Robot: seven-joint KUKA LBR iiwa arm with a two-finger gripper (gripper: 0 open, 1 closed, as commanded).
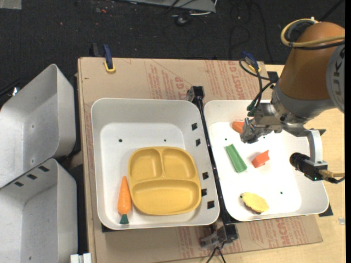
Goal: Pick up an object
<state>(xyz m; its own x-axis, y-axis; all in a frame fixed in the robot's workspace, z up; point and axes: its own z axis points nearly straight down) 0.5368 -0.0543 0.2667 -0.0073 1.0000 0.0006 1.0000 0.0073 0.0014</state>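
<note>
Tool point(248, 134) low in the right bin point(315, 204), near its back-left corner; whether it is wide or narrow cannot be told. Just beside it, an orange piece point(237, 126), partly hidden. Nearby on the bin floor: a green stick point(236, 158) and an orange-red block point(261, 159); a yellow item point(254, 202) lies toward the front wall. Left bin point(104, 147): a yellow divided plate point(163, 180) with a carrot point(124, 198) along its left edge.

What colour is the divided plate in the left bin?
The divided plate is yellow, a mustard tone; the camera view shows it clearly from above.
</note>
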